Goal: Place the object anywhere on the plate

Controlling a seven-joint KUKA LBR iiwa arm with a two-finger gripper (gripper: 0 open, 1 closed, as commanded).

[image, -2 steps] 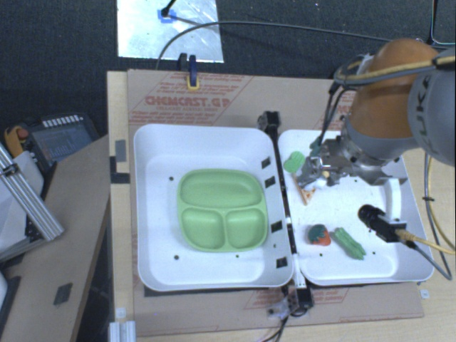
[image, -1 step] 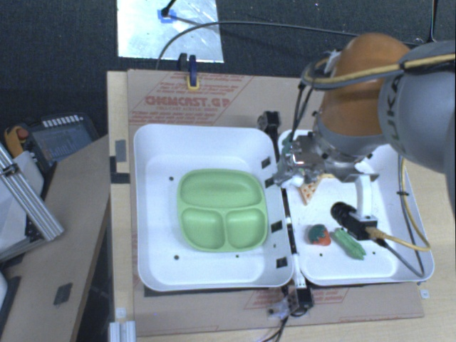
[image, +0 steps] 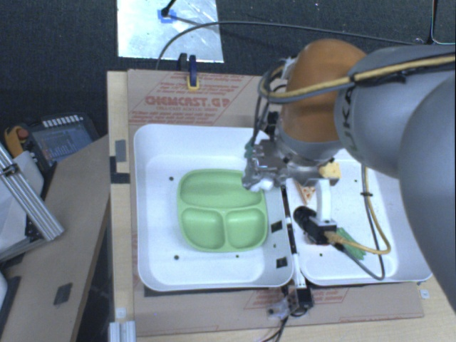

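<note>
The gripper hangs over the right edge of the green plate in the left bin, and I cannot tell if it is holding anything. Little food toys, maybe the object, lie just past the arm in the right bin. They look light and hard, so pinching one across its middle should work best.

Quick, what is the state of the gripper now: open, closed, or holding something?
Gripper: cannot be told from this view; it sits at the right rim of the green plate in the left bin.
</note>
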